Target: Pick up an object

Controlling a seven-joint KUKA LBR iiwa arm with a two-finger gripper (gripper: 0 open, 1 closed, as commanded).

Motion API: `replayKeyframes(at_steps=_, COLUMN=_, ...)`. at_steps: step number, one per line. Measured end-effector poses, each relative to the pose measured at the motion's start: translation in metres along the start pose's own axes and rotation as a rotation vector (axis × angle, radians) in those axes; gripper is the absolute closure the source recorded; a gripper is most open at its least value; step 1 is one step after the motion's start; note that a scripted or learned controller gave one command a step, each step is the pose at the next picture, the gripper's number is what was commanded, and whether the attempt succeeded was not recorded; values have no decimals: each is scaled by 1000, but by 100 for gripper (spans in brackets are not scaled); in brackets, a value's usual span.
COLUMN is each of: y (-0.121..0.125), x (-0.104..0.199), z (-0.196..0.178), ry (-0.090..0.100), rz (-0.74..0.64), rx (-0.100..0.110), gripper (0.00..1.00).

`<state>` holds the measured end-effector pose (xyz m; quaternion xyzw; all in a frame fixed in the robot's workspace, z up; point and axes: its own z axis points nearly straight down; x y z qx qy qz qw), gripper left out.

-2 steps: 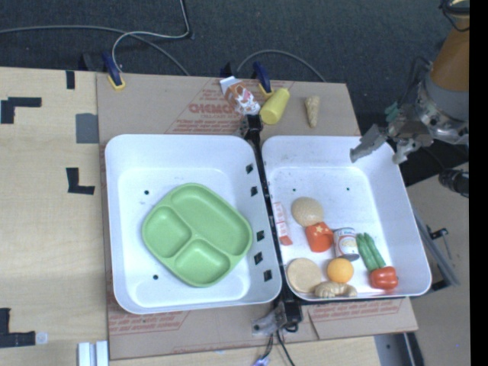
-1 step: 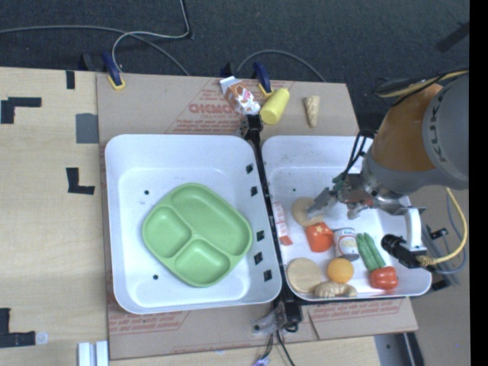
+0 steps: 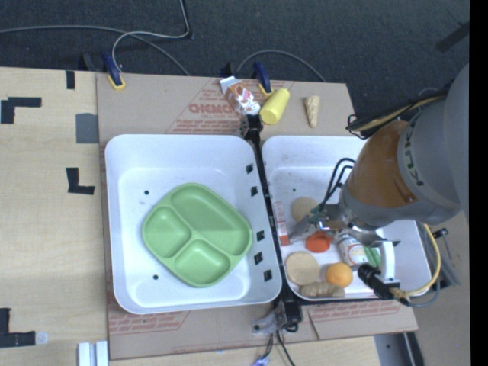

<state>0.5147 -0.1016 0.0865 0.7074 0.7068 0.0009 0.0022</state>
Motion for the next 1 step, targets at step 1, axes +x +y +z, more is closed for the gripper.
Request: replayKeyframes(at_steps=1, y=0, x=0, z=-9, ry=-1, rz=0, rx=1, gripper=100)
